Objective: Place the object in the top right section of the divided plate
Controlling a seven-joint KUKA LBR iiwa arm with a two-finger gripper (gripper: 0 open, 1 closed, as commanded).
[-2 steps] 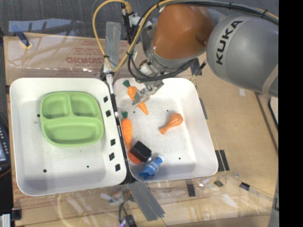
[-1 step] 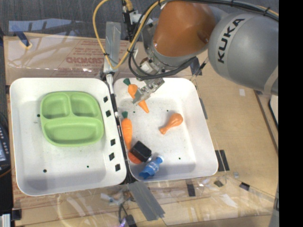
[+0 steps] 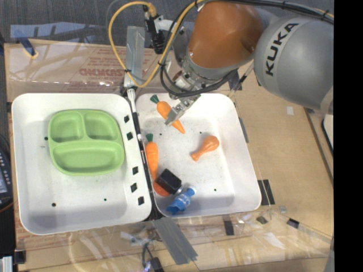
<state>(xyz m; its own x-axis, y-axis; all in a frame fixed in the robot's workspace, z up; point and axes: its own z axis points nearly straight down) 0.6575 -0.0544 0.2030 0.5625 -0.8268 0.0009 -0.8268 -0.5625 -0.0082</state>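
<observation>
A green divided plate (image 3: 85, 140) with three sections lies in the left bin (image 3: 34, 208). In the right bin (image 3: 227, 180), a small carrot (image 3: 163, 109) with a green top lies near the back left corner. My gripper (image 3: 175, 115) hangs low right over this carrot, its tip covering the carrot's middle, so the orange point shows again below it. Whether it grasps the carrot is hidden by the wrist above.
A second carrot (image 3: 152, 154) lies along the right bin's left wall. An orange drumstick-shaped toy (image 3: 205, 147) sits mid-bin. A black block (image 3: 169, 181) and a blue bottle (image 3: 180, 200) rest near the front. Yellow and black cables (image 3: 122, 16) loop behind the bins.
</observation>
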